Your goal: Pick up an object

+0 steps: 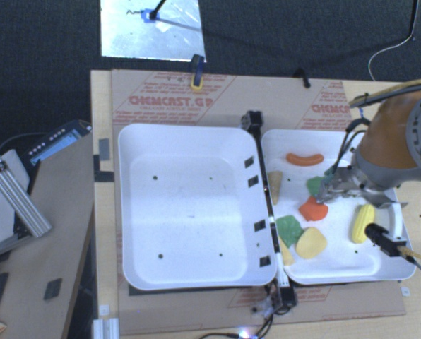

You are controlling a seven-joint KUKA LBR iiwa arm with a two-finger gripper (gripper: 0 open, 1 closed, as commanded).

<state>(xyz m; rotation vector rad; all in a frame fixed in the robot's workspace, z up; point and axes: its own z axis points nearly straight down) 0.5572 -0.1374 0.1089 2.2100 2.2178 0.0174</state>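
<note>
The right bin (338,268) holds several toy foods: an orange sausage (304,159), a red-orange piece (313,210), a green piece (289,228), a yellow rounded piece (311,243), a yellow corn cob (362,222), a small dark green piece (315,186) and a pale wedge (275,183) by the left wall. My gripper (329,191) hangs low over the bin's middle, just above the red-orange piece and beside the dark green piece. The arm covers its fingers.
The left bin (189,203) lies beside the right one, joined by a black clip strip (261,189). A cardboard sheet (172,97) lies under both. Grey equipment (13,196) stands at the far left.
</note>
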